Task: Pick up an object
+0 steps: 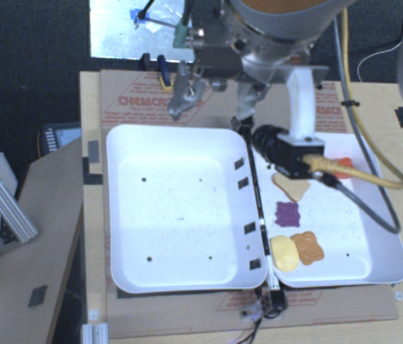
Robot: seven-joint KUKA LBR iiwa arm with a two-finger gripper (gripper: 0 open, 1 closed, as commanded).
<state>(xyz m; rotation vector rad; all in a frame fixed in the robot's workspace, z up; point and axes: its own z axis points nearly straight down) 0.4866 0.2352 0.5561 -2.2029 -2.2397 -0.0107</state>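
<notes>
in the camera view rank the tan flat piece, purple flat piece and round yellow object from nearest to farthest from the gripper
The gripper hangs above the far edge of the bins.
1. Tan flat piece, far part of the right bin, by the black camera mount.
2. Purple flat piece, mid bin, just below it.
3. Round yellow object, near edge, beside the divider.

Wooden bench (58,192) — printed cardboard sheet (137,100) under two white bins (180,138).

You can read red block letters "CHEMCR…" on the flat brown cardboard sheet (140,100) under the bins, far left | the red print far right is cut off and unreadable | no other text legible
</notes>
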